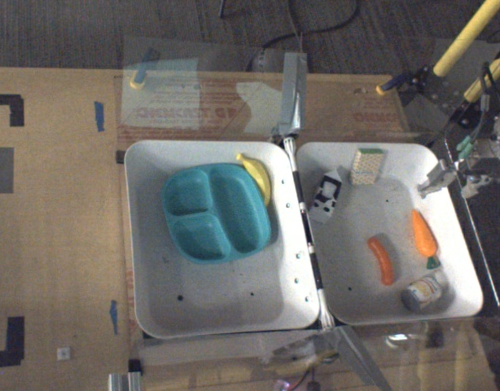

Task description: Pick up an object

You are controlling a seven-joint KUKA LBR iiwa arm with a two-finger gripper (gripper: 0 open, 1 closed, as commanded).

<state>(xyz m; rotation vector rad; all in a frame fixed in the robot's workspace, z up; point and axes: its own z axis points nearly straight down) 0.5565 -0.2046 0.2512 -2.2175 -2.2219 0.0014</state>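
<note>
On the brown tabletop (pixel 54 243), the left bin (pixel 152 300) holds a teal divided plate (pixel 217 212) with a banana (pixel 258 175) tucked against its upper right edge. The right bin (pixel 356 300) holds a black-and-white printed carton (pixel 326 197) whose markings are too small to read, a patterned box (pixel 366 166), an orange sausage-shaped piece (pixel 381 259), a carrot (pixel 424 235) and a grey can (pixel 422 292) lying near the lower right corner. The hand (pixel 445 173) sits over the bin's upper right rim, and whether it is wide or narrow cannot be told.
</note>
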